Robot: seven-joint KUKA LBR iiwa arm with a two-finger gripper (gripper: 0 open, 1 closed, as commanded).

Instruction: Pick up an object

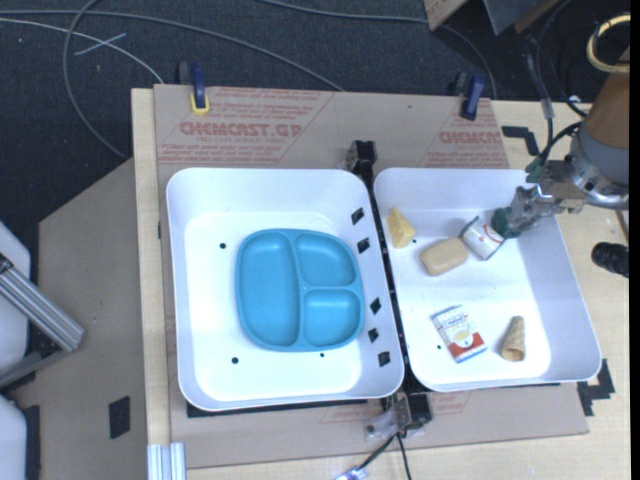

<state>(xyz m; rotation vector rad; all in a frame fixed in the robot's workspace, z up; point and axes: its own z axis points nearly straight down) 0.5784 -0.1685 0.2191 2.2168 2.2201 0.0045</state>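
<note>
I have the tool (520, 211) down in the right bin (560, 268), at its upper right, low over the small can (483, 238) that lies on its side with a red end. The tool's tip is at the can's right end, touching it or just short of it; I cannot tell whether the tool is open, closed or gripping, so I do not count the can as held.

My main worry is a glancing contact. The can is round and lying down, and the tool is at its end, not over its middle, so a closing squeeze could roll it or squirt it toward the tan bun (444, 257) just beside it. If that happens, the bun may get nudged too, or the tool may close on nothing. The bin's right wall is also near the arm (600, 158), so a low approach could scrape it.

The other candidates lie apart: a yellow piece (401, 227) near the divider, a small carton (459, 332) and a cone (514, 338) toward the front. The blue tray (298, 289) sits in the left bin (200, 268).

The tool's tip is blurred and small against the can, and the arm is cut off at the frame edge.
</note>
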